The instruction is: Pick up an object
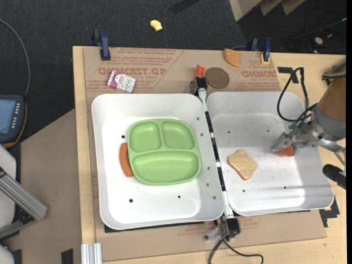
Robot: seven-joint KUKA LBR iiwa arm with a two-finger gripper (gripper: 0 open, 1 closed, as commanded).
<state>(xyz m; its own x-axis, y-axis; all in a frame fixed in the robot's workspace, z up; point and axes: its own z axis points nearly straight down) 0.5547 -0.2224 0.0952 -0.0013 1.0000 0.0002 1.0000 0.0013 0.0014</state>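
My gripper [284, 143] is low over the right side of the right bin [258, 199], reaching in from the right. A small red object [285, 152] lies on the bin floor directly under its tip, partly hidden by it. A tan slice of toy bread [242, 164] lies further left in the same bin, well apart from the gripper. In the left bin [159, 205] a green divided plate [163, 150] lies flat. An orange sausage-shaped piece [125, 159] rests against the plate's left edge.
Behind the bins on the cardboard lie a brown disc [218, 77], an orange wedge [232, 57] and a pink-and-white packet [121, 81]. Blue clamps [103, 43] hold the board's back edge. A black cable [287, 100] loops over the right bin's back right corner.
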